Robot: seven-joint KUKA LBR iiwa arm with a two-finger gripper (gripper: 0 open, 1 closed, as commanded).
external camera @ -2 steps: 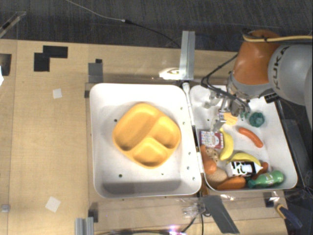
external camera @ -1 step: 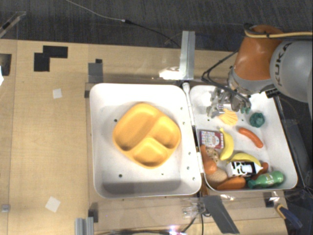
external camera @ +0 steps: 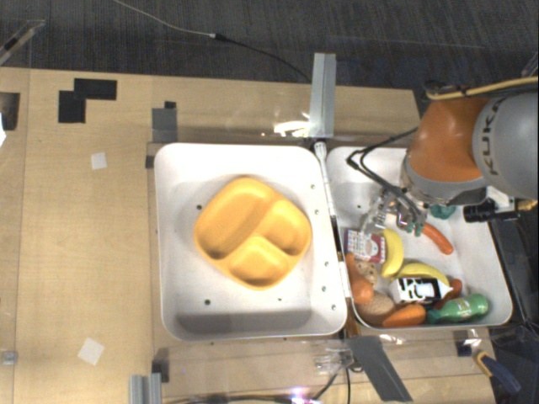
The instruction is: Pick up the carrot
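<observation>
Above the right bin (external camera: 502, 269) the tool (external camera: 401, 215) hovers, its state unclear; the carrot (external camera: 437, 238) lies ungrasped beside it.

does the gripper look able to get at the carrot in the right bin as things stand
Probably yes. The carrot lies uncovered near the right bin's far side, apart from the pile of banana and other food. The gripper hangs just beside it, and nothing lies between them.

An orange carrot (external camera: 438, 239) is seen lying flat in the right bin (external camera: 502, 286), angled diagonally, its upper end tucked under the arm's wrist, just beside a yellow banana (external camera: 392, 252).
</observation>
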